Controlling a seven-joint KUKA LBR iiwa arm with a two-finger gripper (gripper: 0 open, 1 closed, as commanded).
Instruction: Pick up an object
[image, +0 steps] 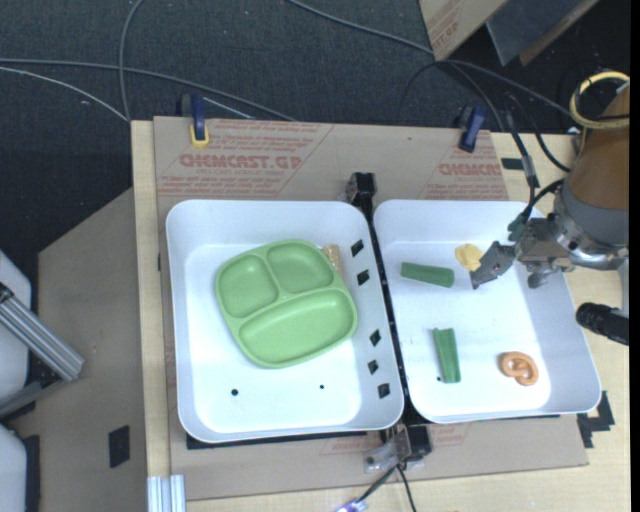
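gripper (510, 265) hangs over the upper right part of the right bin (560, 400), its two dark fingers spread apart with nothing between them. just to its left lies a small yellow piece (467, 256), and further left a green block (427, 274) lies crosswise. lower in the same bin a second green block (446, 355) lies lengthwise, with an orange pretzel-shaped piece (519, 368) to its right. left bin (190, 300) holds a green divided plate (286, 302), a small tan object (331, 254) touching its upper right edge
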